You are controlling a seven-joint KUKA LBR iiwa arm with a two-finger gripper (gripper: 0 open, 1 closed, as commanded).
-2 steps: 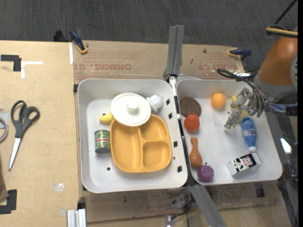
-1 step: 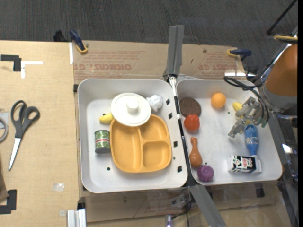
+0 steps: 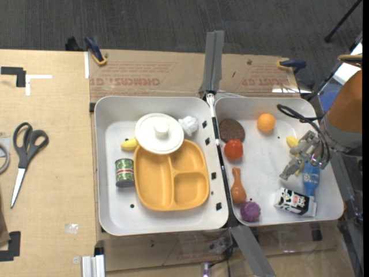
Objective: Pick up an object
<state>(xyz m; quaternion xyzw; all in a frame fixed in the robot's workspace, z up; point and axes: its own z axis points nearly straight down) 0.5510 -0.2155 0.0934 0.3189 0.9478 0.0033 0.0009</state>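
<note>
**Gripper over the right bin**

Gripper (image 3: pixel 301 157) low over the right bin (image 3: pixel 271 154), near its right wall — finger state not discernible. Just beside it: a blue bottle (image 3: pixel 311 179) and a yellow piece (image 3: pixel 293 141); a black-and-white carton (image 3: pixel 295 201) nearer the front. Well apart, by the left wall — orange ball (image 3: pixel 266 122), tomato (image 3: pixel 233 149), brown disc (image 3: pixel 232 129), purple fruit (image 3: pixel 250 211).
</note>
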